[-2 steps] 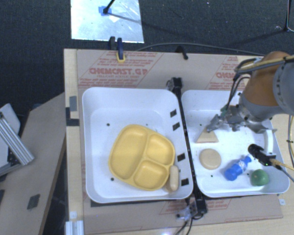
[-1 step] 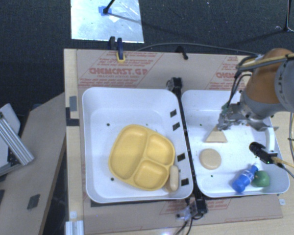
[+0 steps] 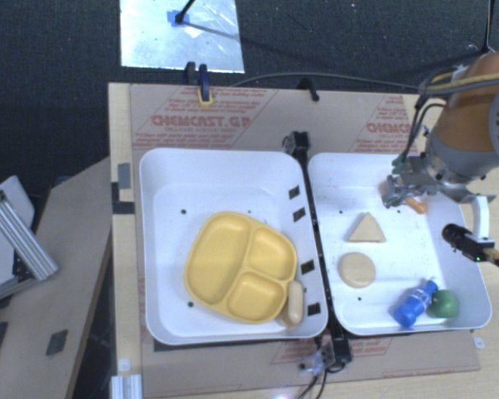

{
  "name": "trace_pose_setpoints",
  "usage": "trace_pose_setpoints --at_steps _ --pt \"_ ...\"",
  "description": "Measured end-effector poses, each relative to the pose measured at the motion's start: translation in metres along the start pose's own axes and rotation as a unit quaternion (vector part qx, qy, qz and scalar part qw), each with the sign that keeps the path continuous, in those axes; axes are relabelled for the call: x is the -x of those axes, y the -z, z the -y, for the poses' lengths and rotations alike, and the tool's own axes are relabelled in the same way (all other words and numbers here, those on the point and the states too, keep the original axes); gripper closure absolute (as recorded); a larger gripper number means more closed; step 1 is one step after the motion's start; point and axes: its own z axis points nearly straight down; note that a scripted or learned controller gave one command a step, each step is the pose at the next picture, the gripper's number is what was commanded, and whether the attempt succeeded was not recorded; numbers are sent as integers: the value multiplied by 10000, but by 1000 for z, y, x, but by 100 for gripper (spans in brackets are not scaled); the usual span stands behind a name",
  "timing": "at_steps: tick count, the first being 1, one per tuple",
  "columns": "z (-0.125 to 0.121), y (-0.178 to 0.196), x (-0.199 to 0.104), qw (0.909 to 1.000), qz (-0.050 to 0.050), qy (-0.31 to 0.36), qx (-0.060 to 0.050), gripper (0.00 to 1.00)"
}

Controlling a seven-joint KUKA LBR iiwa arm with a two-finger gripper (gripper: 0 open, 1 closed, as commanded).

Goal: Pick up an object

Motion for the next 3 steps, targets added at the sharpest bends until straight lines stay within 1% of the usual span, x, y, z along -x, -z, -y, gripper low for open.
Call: trace_pose_setpoints --at_steps 1,2,3 --pt "-9 48 -5 10000 -2 7 -3 100" --pt "-11 103 -4 10000 0 6 1 100" --pt "1 84 -57 10000 -17 23 -39 100"
